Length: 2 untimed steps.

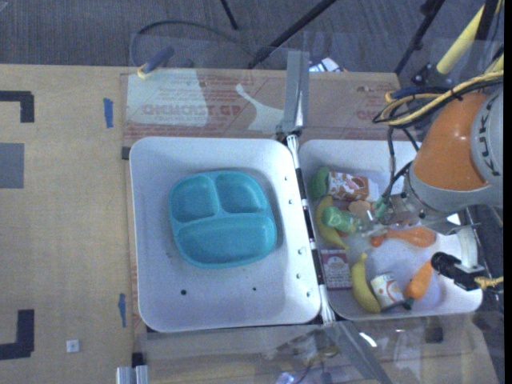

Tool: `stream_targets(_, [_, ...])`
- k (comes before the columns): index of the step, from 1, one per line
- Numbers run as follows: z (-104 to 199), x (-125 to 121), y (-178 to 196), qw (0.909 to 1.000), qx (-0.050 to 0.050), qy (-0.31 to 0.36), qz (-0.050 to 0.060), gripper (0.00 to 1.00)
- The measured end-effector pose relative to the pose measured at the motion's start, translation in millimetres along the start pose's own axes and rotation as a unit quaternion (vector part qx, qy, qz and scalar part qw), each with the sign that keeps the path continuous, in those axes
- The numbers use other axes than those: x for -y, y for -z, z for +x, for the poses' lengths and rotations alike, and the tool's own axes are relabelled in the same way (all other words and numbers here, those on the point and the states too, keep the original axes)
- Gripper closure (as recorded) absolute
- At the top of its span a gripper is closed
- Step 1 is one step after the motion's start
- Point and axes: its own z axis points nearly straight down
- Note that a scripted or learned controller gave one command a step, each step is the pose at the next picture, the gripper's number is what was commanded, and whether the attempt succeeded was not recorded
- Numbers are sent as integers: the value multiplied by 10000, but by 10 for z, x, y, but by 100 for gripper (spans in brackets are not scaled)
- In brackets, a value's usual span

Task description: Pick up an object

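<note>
Two white bins sit side by side on the worktop. The left bin carries a teal divided plate, lying flat near its middle.

The right bin holds the pickable objs, crowded toward its left half: a green piece at the far left corner, a red-and-white packet just right of it, a yellow banana below w/ a green item lying across it. Nearer the front: a dark red packet, a second banana, a small white carton touching it, and an orange carrot tilted beside that. Another orange carrot-like piece lies mid-bin.

The arm comes in from the right, orange band over the bin's far right. The tool hangs low over the middle of the clutter, approx. beside the green item. It's small and blurred; can't tell how far it's spread or whether it grips anything.
</note>
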Motion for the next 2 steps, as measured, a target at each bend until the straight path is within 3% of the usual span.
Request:
stream_targets(1, [1031, -292, 598, 9998, -8, -202, 16, 100])
stream_targets(2, [1031, -292, 597, 9998, -7, -201, 17, 0])
